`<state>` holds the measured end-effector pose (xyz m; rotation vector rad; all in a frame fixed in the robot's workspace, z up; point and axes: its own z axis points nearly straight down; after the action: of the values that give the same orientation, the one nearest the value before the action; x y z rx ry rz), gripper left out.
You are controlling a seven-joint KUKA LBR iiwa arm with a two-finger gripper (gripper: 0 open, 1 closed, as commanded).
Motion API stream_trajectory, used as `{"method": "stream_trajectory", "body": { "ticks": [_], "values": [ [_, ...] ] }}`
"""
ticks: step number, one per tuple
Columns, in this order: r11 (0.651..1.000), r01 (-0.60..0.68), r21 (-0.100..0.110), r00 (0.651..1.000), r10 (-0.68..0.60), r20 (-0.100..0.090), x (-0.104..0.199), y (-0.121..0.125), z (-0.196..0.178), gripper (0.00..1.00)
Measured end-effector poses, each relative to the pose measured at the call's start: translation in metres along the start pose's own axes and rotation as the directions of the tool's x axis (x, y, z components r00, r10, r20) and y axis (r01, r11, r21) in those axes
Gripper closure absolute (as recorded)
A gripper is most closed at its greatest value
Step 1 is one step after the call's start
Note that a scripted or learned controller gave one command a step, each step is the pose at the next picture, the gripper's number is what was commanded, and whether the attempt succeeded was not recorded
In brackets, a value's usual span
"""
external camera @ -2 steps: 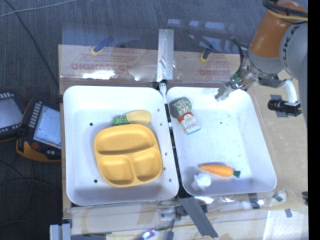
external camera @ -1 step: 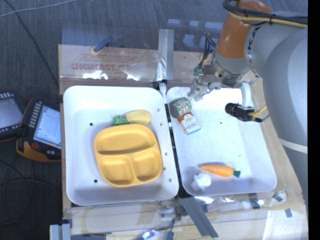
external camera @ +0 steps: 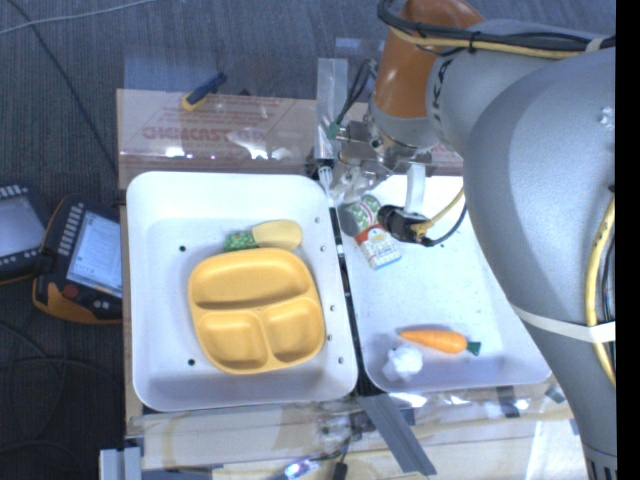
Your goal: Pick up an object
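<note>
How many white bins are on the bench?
2. The left bin holds a yellow divided tray and a small yellow-and-green toy. The right bin holds a carrot, a white lump and a small carton beneath the gripper.

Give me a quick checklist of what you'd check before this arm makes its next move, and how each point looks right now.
1. Gripper is over a target: ok, it hangs at the far left corner of the right bin, just above a small carton.
2. Carton is actually gripped: cannot tell, the wrist hides the contact.
3. Carton sits clear of the bin wall: not ok, it lies close to the divider between the bins.
4. Other items are out of the way: ok, the carrot and white ball lie at the near end.
5. Left bin things undisturbed: ok, the yellow tray lies flat.
</note>
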<state>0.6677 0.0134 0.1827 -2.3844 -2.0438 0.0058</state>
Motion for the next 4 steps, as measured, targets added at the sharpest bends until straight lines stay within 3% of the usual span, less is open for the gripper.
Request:
{"method": "stream_trajectory", "body": {
  "ticks": [1,2,3,4],
  "values": [
    [1.0,0.01,-0.001,1.0,-0.01,0.002,0.061,-0.009,0.0,1.0],
    [0.999,-0.038,-0.004,0.999,0.038,0.003,-0.049,-0.019,-0.127,1.0],
    [0.988,-0.156,-0.001,0.988,0.156,0.002,0.0,-0.003,0.0,1.0],
    [0.997,-0.081,0.0,0.997,0.081,0.001,0.081,-0.025,0.0,1.0]
  ]
}}
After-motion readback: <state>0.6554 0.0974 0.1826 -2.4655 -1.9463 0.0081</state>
